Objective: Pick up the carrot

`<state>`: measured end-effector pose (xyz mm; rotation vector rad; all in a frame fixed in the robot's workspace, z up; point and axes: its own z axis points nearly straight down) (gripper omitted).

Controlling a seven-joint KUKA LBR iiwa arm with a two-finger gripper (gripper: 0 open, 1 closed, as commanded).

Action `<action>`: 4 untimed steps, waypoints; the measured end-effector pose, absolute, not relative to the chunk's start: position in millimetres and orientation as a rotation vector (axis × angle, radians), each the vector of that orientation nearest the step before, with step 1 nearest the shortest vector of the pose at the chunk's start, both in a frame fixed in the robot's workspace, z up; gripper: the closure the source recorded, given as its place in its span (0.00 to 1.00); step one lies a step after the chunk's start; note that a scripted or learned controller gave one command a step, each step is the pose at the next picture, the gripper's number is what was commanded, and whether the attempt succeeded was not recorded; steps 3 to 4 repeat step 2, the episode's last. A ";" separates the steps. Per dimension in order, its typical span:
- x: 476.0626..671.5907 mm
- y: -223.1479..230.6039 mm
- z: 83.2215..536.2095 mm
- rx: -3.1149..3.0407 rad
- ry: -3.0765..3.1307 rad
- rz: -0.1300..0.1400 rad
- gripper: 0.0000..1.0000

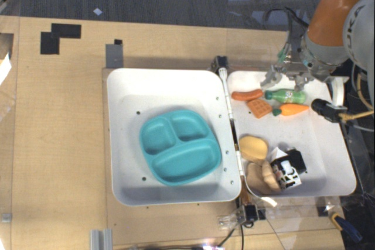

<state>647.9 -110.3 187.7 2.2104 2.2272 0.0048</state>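
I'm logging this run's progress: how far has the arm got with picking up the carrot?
Done: the arm has reached over the right bin, and the gripper hangs near its far edge. In hand: nothing visibly; the carrot lies on the bin floor, beside the green bottle and the waffle piece. Left: lowering onto the carrot, closing on it and lifting it.

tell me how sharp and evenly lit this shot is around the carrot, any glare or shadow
Camera view: soft overall, small items slightly blurred; the orange toy carrot with its green top is readable but fuzzy-edged. Camera view: lighting is even, no hard glare on the white right-hand bin. Camera view: a faint shadow lies under the teal divided plate; the metal two-finger gripper is blurry.
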 end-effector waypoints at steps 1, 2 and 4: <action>613.6 -182.5 87.9 2.269 2.161 0.010 0.00; 617.1 -177.9 100.0 2.255 2.168 0.016 1.00; 617.1 -177.9 100.0 2.255 2.168 0.016 1.00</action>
